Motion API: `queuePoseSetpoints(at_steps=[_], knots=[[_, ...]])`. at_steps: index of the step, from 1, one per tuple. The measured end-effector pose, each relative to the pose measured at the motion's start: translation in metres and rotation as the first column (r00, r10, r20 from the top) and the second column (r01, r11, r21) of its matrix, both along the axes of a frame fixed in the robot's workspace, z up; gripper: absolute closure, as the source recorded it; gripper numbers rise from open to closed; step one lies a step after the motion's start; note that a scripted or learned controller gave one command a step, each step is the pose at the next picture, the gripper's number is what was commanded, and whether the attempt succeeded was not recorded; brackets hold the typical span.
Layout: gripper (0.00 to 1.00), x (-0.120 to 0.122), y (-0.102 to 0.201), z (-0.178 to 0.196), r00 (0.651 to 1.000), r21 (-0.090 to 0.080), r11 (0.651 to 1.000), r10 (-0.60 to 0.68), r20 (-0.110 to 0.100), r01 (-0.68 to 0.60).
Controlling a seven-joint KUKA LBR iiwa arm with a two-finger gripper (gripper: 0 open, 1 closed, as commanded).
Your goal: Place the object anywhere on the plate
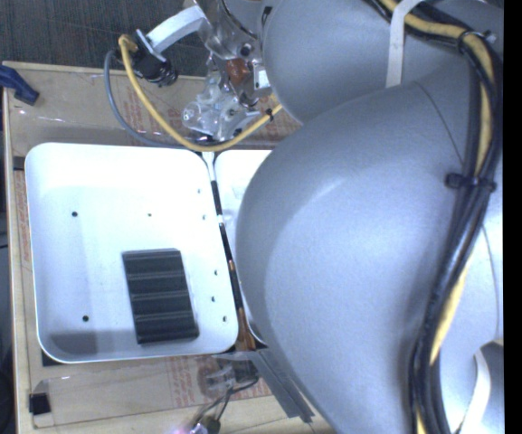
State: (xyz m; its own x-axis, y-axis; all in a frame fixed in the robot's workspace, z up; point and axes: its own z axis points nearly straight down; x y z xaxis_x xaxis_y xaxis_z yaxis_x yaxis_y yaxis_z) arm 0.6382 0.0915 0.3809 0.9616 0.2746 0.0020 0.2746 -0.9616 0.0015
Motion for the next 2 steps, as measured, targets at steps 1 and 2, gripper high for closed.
queuePoseSetpoints(at_steps=[1, 2], knots=[[1.0, -0.066, -0.084, 0.061, 0.99, 0.004, 0.99, 0.139, -0.005, -0.139], [1.0, -0.093, 0.02, -0.08, 1.0, -0.002, 1.0, 0.009, -0.008, -0.009]])
